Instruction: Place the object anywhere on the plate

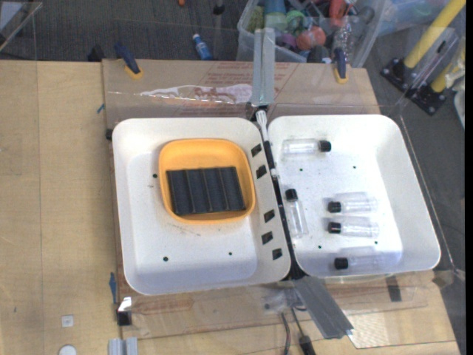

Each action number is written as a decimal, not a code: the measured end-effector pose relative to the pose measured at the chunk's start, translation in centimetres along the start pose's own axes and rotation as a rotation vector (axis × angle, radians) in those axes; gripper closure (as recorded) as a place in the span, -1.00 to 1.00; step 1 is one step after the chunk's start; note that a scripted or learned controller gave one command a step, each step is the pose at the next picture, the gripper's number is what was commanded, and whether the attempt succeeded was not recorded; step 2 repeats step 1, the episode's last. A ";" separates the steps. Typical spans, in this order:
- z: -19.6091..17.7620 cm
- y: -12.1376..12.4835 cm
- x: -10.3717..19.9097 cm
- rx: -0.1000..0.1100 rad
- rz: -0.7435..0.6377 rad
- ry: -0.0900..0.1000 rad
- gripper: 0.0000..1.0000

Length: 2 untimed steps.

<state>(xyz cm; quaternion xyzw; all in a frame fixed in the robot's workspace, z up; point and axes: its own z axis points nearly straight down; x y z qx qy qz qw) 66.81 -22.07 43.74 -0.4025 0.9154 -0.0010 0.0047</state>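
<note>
risk first: the likely objects are five clear vials with black caps, all in the right bin (399,168), well apart from the plate (171,157). one lies near the back (304,146), one beside the divider (294,213), two stacked close mid-bin (353,204) (356,228), one at the front wall (361,260). they're round, slick and lying flat, so my guess is a pinch rolls them or slips off. the close pair could get nudged together, and the front one leaves little room against the wall. clear glass on white is also hard to pick out.

orange plate sits in the left bin (140,265), mostly covered by a black ribbed block (205,191). a vial dropped there may roll along the grooves or off the rim.

surface: wooden bench (52,198), clear sheet taped behind the bins (192,92). room: tote of coloured toys (318,9) on dark carpet.
</note>
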 end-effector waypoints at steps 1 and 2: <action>0.1 0.0 0.0 0.000 -0.301 -0.001 1.00; 0.1 0.0 0.0 0.000 -0.301 -0.001 1.00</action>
